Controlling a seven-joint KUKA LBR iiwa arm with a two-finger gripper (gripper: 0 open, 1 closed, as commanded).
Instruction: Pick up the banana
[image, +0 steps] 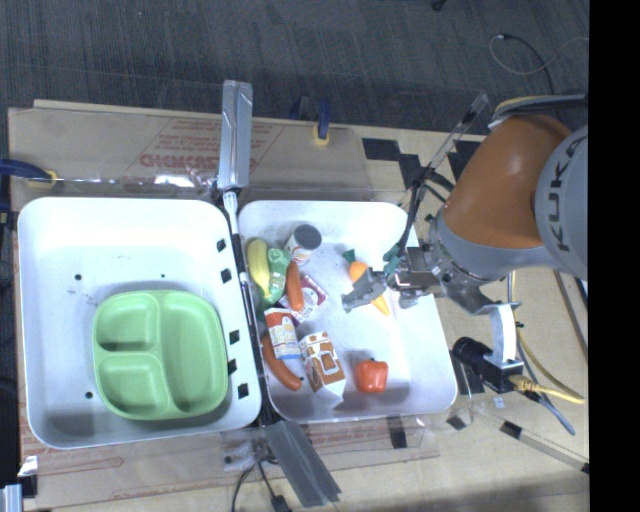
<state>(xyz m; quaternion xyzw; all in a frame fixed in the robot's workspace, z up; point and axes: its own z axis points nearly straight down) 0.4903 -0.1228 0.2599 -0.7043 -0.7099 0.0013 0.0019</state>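
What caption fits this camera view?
Gripper over the right bin, across from the banana at its left wall.

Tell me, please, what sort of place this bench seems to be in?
Probably a robotics lab bench set up for grasping trials. Two shallow white bins sit side by side, one full of toy food such as a banana, the other holding a green divided plate, and loose cables trail beside the arm.

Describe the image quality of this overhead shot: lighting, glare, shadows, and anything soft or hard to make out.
Camera view: even, bright lighting; the white bins look slightly washed out. A soft shadow lies under the green tray. The clear strip behind the left bin shows glare. The pincer looks soft, its outline hard to read. The banana is fairly clear, but the small packages' labels are too small to read.
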